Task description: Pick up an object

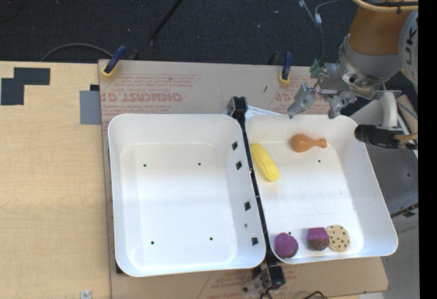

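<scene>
Drumstick [307,143], the orange toy one, lies in the right bin [365,175] just below and a little toward the camera from my fingers. Its long axis runs nearly across the bin, the fat end toward the divider and the thin bone end pointing toward the bin's outer wall, tipped very slightly upward in the view.

My gripper [318,101] hangs over the far rim of that bin, its two fingers spread apart with nothing between them.

Farther from my fingers, toward the divider, a yellow corn cob [265,162] lies on a slant, its upper end leaning toward the left bin [171,188]. Well away, along the near wall of the right bin, sit three things in a row: a purple round piece [286,245], a purple block [317,238] touching a speckled cookie [337,238].

Both bins are white and shallow, set side by side and joined by a black strip [247,175]. They rest on a cardboard sheet [184,89] held by two blue-and-yellow clamps [113,61] at its far edge. Red print on the cardboard reads upside down and mirrored to me; I cannot make out the words with certainty. Left of it is a pale wooden bench top [48,188] with dark patches, and beyond lies dark carpet with cables.
</scene>
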Tool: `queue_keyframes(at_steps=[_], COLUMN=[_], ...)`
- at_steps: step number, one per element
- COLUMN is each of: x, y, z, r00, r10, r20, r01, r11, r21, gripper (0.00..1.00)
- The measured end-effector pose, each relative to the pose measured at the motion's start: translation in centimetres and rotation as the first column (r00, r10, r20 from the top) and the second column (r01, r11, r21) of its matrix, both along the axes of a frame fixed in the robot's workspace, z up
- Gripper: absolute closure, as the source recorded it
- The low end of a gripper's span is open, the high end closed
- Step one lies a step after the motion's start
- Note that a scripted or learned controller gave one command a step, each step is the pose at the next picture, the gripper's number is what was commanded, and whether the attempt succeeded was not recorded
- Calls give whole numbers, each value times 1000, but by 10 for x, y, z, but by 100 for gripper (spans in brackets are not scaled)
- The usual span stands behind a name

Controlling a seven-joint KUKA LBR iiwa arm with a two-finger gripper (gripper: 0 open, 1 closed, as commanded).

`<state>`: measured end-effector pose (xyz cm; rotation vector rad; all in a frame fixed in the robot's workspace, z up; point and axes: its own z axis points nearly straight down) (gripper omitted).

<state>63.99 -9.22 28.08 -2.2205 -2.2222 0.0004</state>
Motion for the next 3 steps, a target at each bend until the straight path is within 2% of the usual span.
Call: queue_keyframes(at_steps=[1,2,3], x=[-77,-13,2], y=[-47,-71,-104], z=[-73,-147,-196], r00=[1000,1000,1000], r10=[-5,0,-2], r20=[-7,-3,-5], r01=[5,0,2], r11=[1000,1000,1000], r21=[0,0,0], gripper=[0,0,0])
